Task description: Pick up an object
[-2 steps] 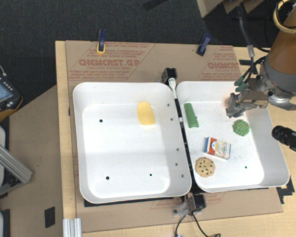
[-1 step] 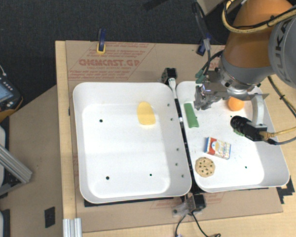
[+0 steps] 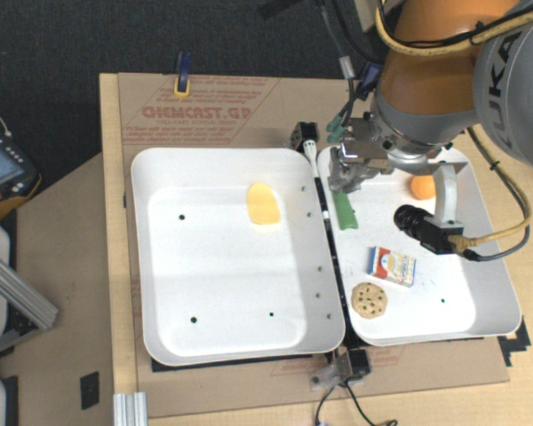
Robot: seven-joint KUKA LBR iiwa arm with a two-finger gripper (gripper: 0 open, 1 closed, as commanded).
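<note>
a yellow piece (image 3: 263, 203) lies alone in the left bin (image 3: 160, 264), well left of the end effector (image 3: 345, 177). just below the end effector lies a green stick (image 3: 345, 209), likely the target; whether it grips, i cannot tell. right of it, an orange ball (image 3: 422, 186); below, a small carton (image 3: 392, 265) and cookie (image 3: 369, 300).

Bright, even overhead light, soft shadows, slightly grainy.

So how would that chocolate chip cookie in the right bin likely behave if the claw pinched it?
The cookie lies flat, a thin disc, so it probably won't roll. It looks light for its size. If real, it may crumble; it could equally be a rigid plastic toy, which the view doesn't settle.
</note>
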